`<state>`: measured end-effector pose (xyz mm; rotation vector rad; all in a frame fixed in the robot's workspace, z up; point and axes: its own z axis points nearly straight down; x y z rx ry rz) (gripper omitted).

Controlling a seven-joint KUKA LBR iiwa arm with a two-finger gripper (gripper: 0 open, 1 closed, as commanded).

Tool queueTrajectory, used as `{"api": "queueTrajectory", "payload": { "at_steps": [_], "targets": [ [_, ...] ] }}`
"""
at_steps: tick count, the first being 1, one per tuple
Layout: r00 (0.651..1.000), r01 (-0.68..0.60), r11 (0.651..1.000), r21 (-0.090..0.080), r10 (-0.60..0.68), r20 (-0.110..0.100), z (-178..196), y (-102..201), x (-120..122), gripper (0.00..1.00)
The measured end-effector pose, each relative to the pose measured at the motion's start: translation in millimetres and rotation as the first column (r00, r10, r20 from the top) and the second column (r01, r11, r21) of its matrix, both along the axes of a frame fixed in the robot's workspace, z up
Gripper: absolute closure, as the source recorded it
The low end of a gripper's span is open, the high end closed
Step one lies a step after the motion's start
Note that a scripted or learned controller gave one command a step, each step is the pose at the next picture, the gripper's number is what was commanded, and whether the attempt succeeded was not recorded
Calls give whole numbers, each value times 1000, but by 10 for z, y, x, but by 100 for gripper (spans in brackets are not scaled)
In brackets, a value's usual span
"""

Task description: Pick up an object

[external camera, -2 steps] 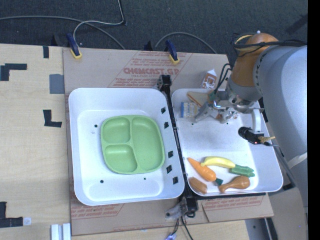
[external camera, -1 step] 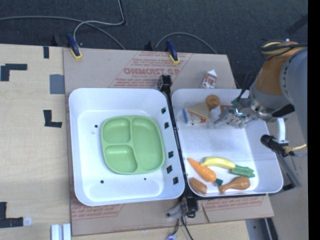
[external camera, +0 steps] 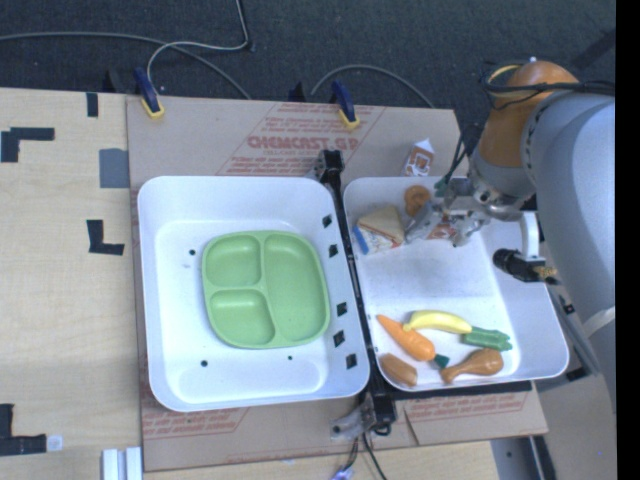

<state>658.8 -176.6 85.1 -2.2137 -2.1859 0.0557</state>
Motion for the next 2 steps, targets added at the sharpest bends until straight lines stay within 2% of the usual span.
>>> {"api": "queueTrajectory", "payload": {
  "at_steps": [2],
  "targets": [
    [1000,2,1000,-9,-2,4,-5,194,-2,0]
  ]
}}
